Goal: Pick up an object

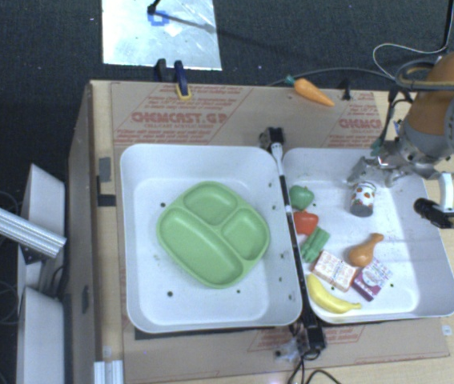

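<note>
My gripper [377, 171] hangs over the far part of the right bin [427, 294], below the grey wrist and orange band. Just beneath it is a small grey-and-white can-like object [362, 199] with red spots; whether it touches the gripper is unclear. Nearer the front of this bin lie an orange drumstick [364, 250], a yellow banana [332, 298], a pale boxed item [335, 270] and a purple packet [373, 278]. Along the bin's left wall sit a green piece [300, 195], a red pepper [307, 222] and a green pod [315, 245].
The left bin [150, 174] holds a green divided plate [213, 232]. A toy carrot [313, 92] lies on the cardboard bench top behind the bins. A black clamp [275, 138] sits at the far end of the wall shared by the bins. Cables run beside the arm at the right.
</note>
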`<state>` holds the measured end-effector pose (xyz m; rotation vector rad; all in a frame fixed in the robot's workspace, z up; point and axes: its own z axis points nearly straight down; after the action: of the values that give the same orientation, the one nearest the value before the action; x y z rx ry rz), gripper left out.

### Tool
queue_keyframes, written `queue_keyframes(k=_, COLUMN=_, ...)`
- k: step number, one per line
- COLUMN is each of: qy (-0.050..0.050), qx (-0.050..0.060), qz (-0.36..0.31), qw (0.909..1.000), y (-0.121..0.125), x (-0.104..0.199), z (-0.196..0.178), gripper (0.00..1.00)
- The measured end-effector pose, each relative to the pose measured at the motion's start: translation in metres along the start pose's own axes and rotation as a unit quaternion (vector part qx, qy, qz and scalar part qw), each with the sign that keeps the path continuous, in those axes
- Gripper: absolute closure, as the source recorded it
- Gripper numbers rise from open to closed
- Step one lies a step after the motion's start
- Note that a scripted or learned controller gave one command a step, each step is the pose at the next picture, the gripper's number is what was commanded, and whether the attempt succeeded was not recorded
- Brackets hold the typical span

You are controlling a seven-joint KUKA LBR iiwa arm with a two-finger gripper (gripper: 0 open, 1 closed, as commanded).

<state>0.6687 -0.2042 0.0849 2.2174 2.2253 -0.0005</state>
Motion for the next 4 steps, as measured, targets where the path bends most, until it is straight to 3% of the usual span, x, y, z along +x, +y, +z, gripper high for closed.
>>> queue_keyframes(k=1, qy=0.000, qx=-0.001, qz=-0.001, qw=1.0000, y=0.001, x=0.020, z=0.000, gripper=0.00)
queue_keyframes(k=2, qy=-0.001, qx=-0.002, qz=0.001, qw=1.0000, y=0.001, x=0.008, z=-0.001, gripper=0.00)
queue_keyframes(k=3, qy=0.000, qx=-0.001, qz=0.000, qw=1.0000, y=0.001, x=0.015, z=0.000, gripper=0.00)
queue_keyframes(k=4, qy=-0.001, qx=-0.003, qz=-0.001, qw=1.0000, y=0.002, x=0.015, z=-0.012, gripper=1.00)
